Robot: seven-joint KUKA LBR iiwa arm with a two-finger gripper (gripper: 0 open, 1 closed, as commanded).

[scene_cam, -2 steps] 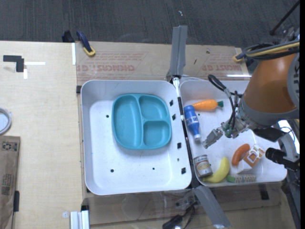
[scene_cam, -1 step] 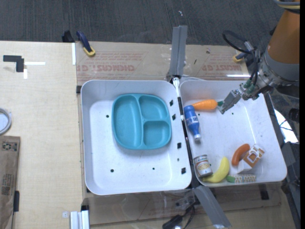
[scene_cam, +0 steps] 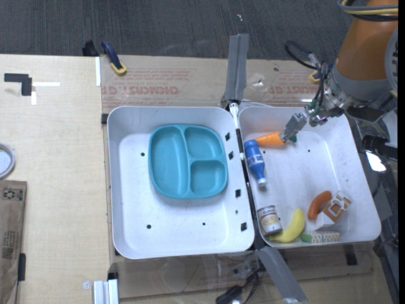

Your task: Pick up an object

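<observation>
The right bin (scene_cam: 354, 170) holds several objects. An orange carrot (scene_cam: 269, 140) lies near its back left. A blue bottle (scene_cam: 255, 162) lies just in front of the carrot. My gripper (scene_cam: 293, 130) reaches down from the arm at the upper right, and its tip sits at the carrot's right end, touching or just above it. Along the bin's front are a small can (scene_cam: 269, 220), a yellow banana (scene_cam: 290, 228), an orange sausage (scene_cam: 319, 204) and a small white and orange box (scene_cam: 340, 206).
The left bin (scene_cam: 126, 189) holds a teal divided plate (scene_cam: 188, 161). A grey divider post (scene_cam: 237, 68) rises between the bins at the back. A flat printed packet (scene_cam: 325, 237) lies at the right bin's front edge. Bare floor shows in the middle of the right bin.
</observation>
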